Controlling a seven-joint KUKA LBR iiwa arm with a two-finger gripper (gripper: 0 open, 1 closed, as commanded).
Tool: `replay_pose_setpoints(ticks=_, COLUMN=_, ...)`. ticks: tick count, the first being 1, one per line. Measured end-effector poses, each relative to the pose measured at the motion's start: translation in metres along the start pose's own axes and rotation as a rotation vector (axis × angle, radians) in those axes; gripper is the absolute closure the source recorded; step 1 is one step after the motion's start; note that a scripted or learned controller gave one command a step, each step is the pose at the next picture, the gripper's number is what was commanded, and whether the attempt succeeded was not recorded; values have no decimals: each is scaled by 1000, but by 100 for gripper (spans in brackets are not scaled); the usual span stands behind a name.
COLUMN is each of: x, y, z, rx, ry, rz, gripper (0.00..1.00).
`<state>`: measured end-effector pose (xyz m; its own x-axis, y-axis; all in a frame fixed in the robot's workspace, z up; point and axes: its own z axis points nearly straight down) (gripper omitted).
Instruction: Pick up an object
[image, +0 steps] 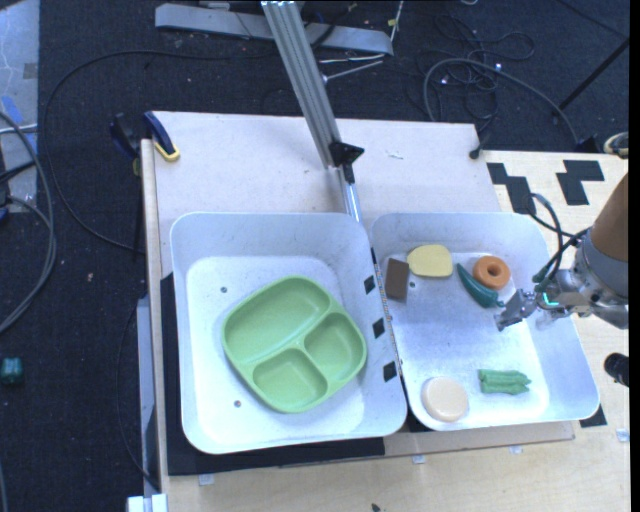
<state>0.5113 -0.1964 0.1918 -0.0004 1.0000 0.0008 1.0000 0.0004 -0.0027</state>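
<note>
The right bin holds several small objects. A brown block and a yellow piece lie at its far left. An orange ring rests against a teal piece near the far side. A green leafy piece and a cream round disc lie near the front. My gripper hangs over the right part of this bin, just right of and below the teal piece and above the green piece. I see nothing in it.
The left bin carries a green divided plate. A slanted metal pole comes down to the bins' shared far edge. Black clips sit along the divider between the bins. The arm enters from the right.
</note>
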Motion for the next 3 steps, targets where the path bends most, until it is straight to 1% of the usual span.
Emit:
replay_pose_setpoints(ticks=1, x=0, y=1, z=-1, rx=-2, ry=-1, rz=0, gripper=0)
replay_pose_setpoints(ticks=2, x=5, y=6, z=44, rx=0, ry=0, rz=0, gripper=0)
replay_pose_setpoints(ticks=3, x=5, y=5, z=97, rx=1, ry=0, rz=1, gripper=0)
